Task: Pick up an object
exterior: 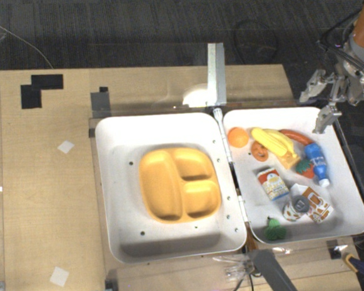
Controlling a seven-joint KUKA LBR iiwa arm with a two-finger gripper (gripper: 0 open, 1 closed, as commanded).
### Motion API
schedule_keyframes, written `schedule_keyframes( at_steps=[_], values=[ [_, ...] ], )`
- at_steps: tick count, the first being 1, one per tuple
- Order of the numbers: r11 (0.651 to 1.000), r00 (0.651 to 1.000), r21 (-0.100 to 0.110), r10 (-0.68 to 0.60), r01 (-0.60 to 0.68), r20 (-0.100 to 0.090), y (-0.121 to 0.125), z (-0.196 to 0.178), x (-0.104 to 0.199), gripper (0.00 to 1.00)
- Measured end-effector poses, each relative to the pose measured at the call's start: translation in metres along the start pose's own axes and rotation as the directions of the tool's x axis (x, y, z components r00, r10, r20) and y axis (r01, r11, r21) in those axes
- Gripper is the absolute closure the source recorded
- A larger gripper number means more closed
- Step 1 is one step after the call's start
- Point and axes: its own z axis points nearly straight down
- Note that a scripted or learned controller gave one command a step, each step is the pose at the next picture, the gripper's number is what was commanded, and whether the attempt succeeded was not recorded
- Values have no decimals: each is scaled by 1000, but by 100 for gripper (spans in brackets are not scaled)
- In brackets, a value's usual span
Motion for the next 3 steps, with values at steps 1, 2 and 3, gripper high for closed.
schedule_keyframes(
  at_steps=[1, 2, 3],
  values=[
    [989, 989, -2, 150, -150, -5, 21, 126, 1, 0],
    [960, 960, 0, 280, -280, -4, 26, 175, -8, 0],
    [962, 962, -3, 273, -273, 22, 27, 155, -15, 100]
  ],
)
